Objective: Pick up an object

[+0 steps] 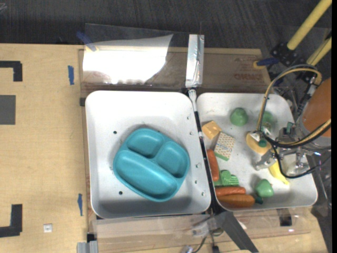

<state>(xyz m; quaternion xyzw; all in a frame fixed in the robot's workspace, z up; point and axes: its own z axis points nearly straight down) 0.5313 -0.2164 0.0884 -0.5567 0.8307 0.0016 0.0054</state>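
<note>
The right bin [221, 103] holds several toy foods: a green ball [238, 116], a yellow-orange block [211, 129], a patterned cracker [225, 145], a carrot [212, 164], a leafy green piece [228, 178], a sausage [235, 194], a green pepper [264, 188], a yellow banana [278, 173] and a pale yellow piece [256, 140]. My gripper [276, 159] hangs low over the right part of this bin, just above the banana and next to the pale yellow piece. Cables and the wrist hide its tips.
The left bin [100, 141] holds a teal divided plate [151, 163]. The arm with its orange band [320, 110] and looping cables [274, 96] covers the right bin's right edge. A clear sheet [126, 57] and a metal strip [195, 59] lie behind the bins.
</note>
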